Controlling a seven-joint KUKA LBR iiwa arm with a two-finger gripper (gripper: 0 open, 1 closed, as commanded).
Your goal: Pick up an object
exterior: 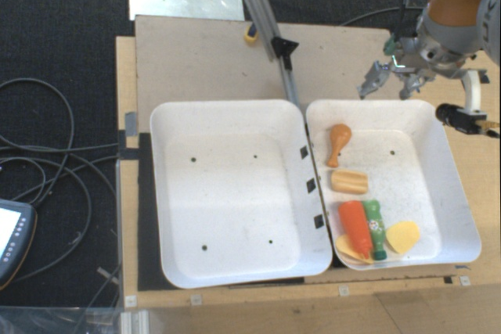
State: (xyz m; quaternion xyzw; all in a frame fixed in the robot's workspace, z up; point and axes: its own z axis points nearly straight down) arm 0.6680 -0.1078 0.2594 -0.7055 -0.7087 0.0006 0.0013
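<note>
The right bin [438, 137] holds several toy foods: a drumstick [338, 141], a bread roll [349, 182], an orange carrot [355, 228], a green bottle [376, 229] and a yellow chip [402, 237]. My gripper [393, 82] hangs above the bin's far edge, over the bench, well back from the objects. Its two fingers [374, 80] are spread apart with nothing between them. The drumstick lies nearest, a little forward and left of the gripper.
The left bin [168, 168] sits beside the right one, joined by black clips [310, 185]. A grey tripod leg [262, 8] slants across the bench behind the bins. Cables [47, 160] and a tablet [12, 238] lie on the floor at left.
</note>
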